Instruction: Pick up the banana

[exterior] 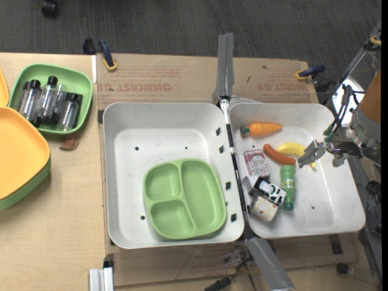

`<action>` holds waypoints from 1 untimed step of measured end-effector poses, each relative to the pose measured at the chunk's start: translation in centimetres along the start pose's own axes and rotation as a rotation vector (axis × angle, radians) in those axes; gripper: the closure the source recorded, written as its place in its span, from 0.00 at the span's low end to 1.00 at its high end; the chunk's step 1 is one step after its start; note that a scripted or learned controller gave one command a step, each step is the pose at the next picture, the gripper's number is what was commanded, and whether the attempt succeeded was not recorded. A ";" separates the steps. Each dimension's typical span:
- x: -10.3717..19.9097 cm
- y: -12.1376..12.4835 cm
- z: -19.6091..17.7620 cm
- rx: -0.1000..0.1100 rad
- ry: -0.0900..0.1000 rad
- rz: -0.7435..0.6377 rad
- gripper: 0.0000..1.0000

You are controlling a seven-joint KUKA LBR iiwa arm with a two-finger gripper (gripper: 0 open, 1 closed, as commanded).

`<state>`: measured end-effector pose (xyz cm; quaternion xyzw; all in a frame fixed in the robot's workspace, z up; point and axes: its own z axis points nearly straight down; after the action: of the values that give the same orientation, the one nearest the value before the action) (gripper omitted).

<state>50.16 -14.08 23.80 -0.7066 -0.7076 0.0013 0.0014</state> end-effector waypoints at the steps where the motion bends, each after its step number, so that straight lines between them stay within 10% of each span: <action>1: -7.1 0.1 0.9 -0.001 -0.001 0.320 0.00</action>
<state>50.24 -21.18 22.89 -0.8103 -0.5860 0.0015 0.0005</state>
